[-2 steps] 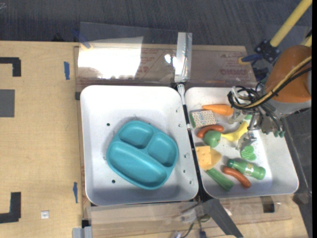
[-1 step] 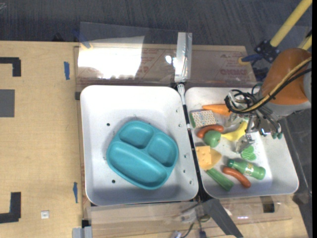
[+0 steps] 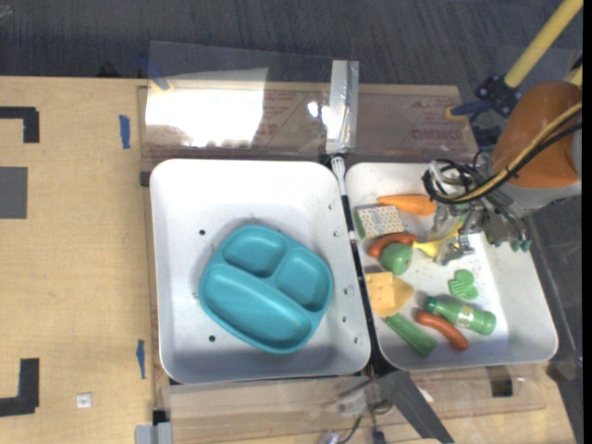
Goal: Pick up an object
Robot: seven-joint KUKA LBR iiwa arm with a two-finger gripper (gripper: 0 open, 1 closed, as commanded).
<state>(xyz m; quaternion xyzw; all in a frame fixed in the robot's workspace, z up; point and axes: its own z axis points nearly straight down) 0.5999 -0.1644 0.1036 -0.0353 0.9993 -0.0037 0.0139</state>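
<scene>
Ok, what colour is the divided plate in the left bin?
Teal blue divided plate, clearest in the camera view.

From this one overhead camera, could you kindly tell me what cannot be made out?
- The metal hand: small and tangled with black cables; its grip cannot be read.
- The small yellow toy piece in the right white bin: partly covered by the hand, its shape is unclear.
- The grey arm's orange band: cut off by the right edge.
- The patterned card: print too small.
</scene>
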